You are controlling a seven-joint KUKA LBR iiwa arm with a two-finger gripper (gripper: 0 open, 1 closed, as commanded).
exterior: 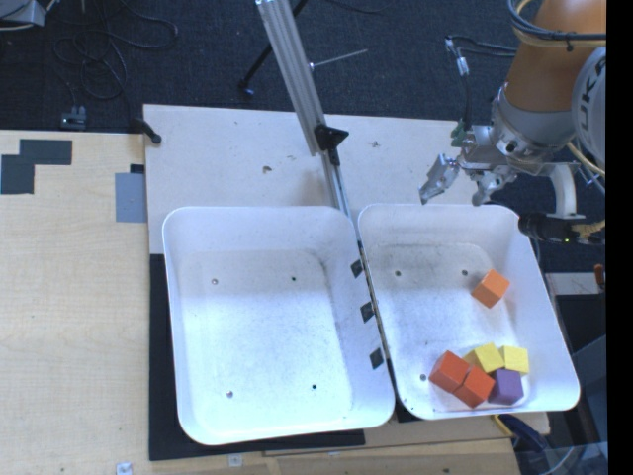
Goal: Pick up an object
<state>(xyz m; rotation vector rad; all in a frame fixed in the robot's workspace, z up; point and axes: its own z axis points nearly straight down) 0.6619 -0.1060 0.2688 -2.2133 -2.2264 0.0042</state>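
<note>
My gripper [457, 190] hangs open above the far rim of the right bin [435, 221], its two fingers spread apart with nothing between them. An orange cube [491, 288] lies alone in the right bin, below and to the right of the gripper. A cluster of blocks sits at the bin's near right corner: two red-orange blocks [461, 375], two yellow ones [500, 357] and a purple one [507, 386].
The left bin [188, 265] stands beside the right one, joined by black clips along the shared rim. A slanted metal rail [297, 72] rises behind the bins. Cables lie on the dark floor at the back.
</note>
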